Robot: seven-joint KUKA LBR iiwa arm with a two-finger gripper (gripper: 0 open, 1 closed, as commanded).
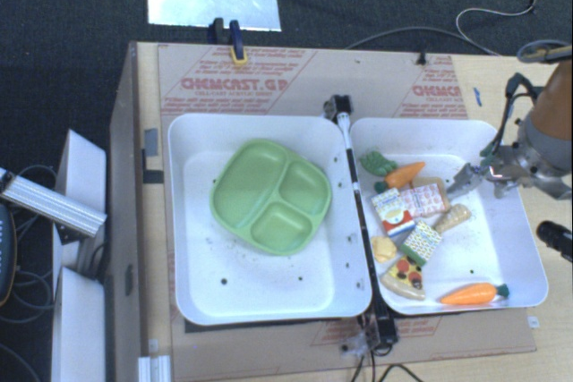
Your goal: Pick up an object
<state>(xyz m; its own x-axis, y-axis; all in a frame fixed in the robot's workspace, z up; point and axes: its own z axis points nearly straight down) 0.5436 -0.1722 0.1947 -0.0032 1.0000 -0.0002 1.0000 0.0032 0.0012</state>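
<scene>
orange carrot [469, 293] lies left-right

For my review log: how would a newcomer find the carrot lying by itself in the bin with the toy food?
Start at the right bin, the one crowded with toy food. Go to its near edge; the carrot lies there lengthwise, green tip pointing right. The other carrot sits at the far end, touching the green vegetable.
</scene>
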